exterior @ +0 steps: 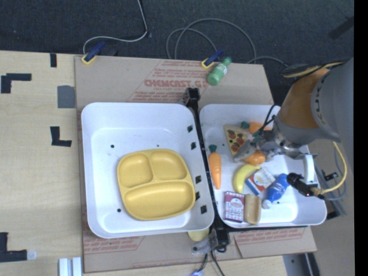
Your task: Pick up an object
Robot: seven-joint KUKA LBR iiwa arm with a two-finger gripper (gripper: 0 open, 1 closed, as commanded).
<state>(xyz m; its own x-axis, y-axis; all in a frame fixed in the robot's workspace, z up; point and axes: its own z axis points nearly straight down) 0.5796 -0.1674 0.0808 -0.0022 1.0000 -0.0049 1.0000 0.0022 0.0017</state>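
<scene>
Big picture: the arm [322, 105] reaches low into the right bin [310, 214], while the left bin [95, 125] just has a yellow tray [155, 183]. Nothing looks lifted yet, so I'd say the pick is barely started. The gripper [259, 148] sits down among the toys, right by the pizza slice [236, 137] and something orange. Carrot [214, 170], banana [242, 176] and blue bottle [275, 190] lie nearby. The wrist covers the gripper's business end, so can't tell if it's got anything.

The bins [92, 131] look smooth glossy plastic, the yellow tray [155, 184] matt plastic, the bench [29, 171] pale wood, the sheet [167, 82] rough cardboard.
</scene>
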